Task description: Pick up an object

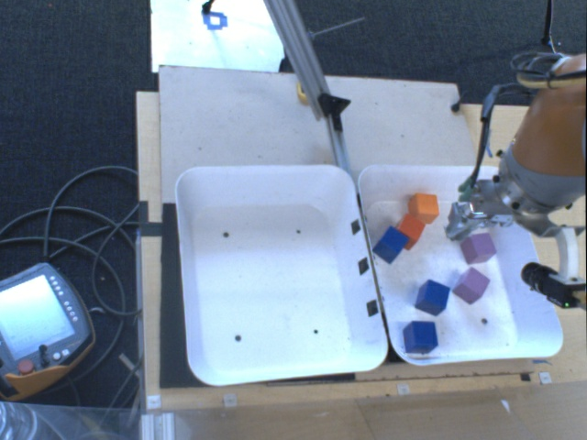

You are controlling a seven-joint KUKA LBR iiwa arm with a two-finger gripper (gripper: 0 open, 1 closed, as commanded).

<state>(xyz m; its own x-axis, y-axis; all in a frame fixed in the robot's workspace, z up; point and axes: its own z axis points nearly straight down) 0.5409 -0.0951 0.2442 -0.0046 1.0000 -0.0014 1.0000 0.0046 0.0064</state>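
The right bin (pixel 541 337) holds several small cubes. Two orange ones (pixel 424 206) (pixel 412 230) lie near its back left. A blue cube (pixel 391 244) sits beside them, and two more blue cubes (pixel 432 296) (pixel 420 336) lie toward the front. Two purple cubes (pixel 478 247) (pixel 471 284) rest at mid-right. My gripper (pixel 465 220) hangs over the right bin just behind the upper purple cube and to the right of the orange cubes. Nothing is visibly held in it.
The left bin (pixel 197 246) stands beside the right one, with a shared rim (pixel 367 273) between them. A slanted metal pole (pixel 298 39) reaches in from the back. A teach pendant (pixel 37 324) and cables (pixel 83 218) lie off the bench at left.
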